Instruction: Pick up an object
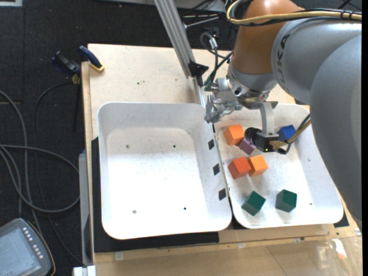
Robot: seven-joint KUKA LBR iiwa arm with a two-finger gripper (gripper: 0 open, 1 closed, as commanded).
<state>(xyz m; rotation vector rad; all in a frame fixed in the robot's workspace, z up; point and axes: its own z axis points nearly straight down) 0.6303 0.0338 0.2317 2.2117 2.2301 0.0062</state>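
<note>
Nearest, by the right bin's (322, 211) front edge: two dark green cubes, one (253, 203) close to the bin's left wall, the other (286, 200) just to its right, apart from each other.

Mid-bin: two orange blocks touching side by side, a redder one (240, 167) on the left and a lighter one (259, 164) on the right.

Further back: an orange cube (234, 134) near the left wall, and a small purple block (247, 146) just beside it, its right side partly covered by a black fitting with a yellow cable.

Toward the right: a blue block (286, 133), cut off in part by the arm's (310, 50) cabling; its full shape is hard to make out.

Gripper (214, 115): at the far left corner of the right bin, over the rim where the two bins meet, just beyond the orange cube. Its tip is small and dark against the rim; I cannot tell how it is set, and no block is seen in it.

Left bin (115, 211): white, shallow, with scattered dark specks on its floor.

Bench far left corner: a blue and yellow clamp (80, 62), hanging partly over the edge.

Far edge: a slanted aluminium rail (172, 27), its lower end hidden behind the wrist.
</note>
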